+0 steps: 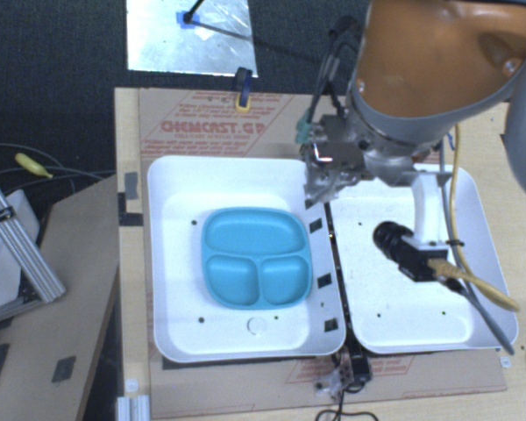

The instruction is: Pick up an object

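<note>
One blue plate point(256, 257) in left bin point(175, 202), end effector point(321, 189) over its right rim

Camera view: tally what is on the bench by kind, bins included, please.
White bins: 2, the left bin and the right bin
Blue plate: 1, lying in the left bin
Total: 3

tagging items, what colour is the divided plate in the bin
Plain light blue plate, clearest in the camera view.
</note>
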`<action>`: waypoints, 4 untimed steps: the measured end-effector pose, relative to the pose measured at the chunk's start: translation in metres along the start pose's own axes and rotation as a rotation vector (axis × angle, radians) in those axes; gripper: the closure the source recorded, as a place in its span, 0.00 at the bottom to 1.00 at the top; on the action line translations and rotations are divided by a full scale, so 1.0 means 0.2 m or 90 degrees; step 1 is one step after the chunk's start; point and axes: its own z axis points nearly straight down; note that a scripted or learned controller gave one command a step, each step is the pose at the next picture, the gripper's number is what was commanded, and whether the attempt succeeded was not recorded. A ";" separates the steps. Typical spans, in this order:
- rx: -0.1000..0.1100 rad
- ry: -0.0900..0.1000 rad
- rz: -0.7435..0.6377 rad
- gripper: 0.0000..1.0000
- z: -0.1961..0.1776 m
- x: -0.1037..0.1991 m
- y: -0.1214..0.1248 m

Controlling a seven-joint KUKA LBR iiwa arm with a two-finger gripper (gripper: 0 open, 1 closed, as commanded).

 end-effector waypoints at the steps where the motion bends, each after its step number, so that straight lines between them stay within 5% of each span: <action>1: -0.003 0.000 0.001 1.00 -0.22 -0.30 0.04; 2: 0.008 -0.001 -0.003 1.00 0.54 -0.12 -0.01; 3: -0.007 0.002 -0.003 1.00 0.03 -0.13 0.00; 4: 0.000 0.000 0.001 1.00 0.29 -0.43 0.12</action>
